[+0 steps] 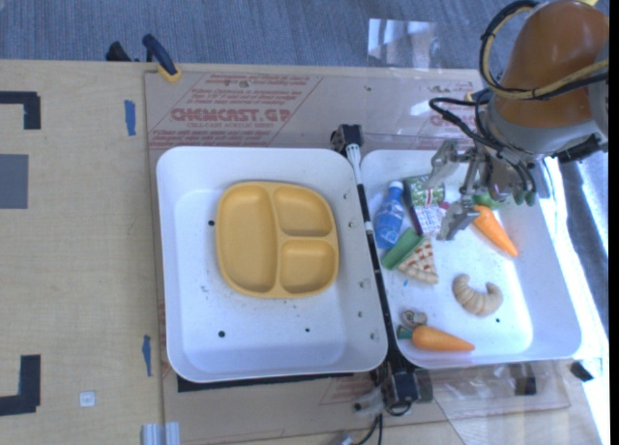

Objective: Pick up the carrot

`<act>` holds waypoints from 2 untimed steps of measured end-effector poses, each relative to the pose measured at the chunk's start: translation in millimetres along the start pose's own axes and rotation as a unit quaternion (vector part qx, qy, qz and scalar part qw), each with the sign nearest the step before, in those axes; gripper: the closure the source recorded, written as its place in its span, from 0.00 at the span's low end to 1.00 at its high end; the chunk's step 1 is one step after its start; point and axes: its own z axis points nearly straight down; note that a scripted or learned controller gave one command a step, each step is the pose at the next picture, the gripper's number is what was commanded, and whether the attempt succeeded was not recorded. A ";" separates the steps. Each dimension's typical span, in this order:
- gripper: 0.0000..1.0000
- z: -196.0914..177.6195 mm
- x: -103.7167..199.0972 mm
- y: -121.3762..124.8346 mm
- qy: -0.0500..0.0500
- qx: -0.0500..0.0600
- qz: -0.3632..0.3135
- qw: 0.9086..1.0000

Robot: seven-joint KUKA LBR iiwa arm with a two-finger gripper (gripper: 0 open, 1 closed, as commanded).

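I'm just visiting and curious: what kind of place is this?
Probably a robot test bench in a lab: an arm reaches over two white bins, one holding toy food such as a carrot, the other a yellow tray.

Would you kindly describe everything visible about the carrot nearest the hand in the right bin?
The carrot is a smooth orange cone that looks like plastic, with a green top at its upper end. It lies slanted on the right bin's white floor, tip pointing down and right. The hand sits right beside its leafy end; whether they touch is unclear.
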 end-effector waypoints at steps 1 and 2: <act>0.00 29.0 -18.2 -71.0 0.000 0.001 0.049 0.999; 0.00 95.7 -4.5 -118.0 -0.003 0.001 0.103 0.995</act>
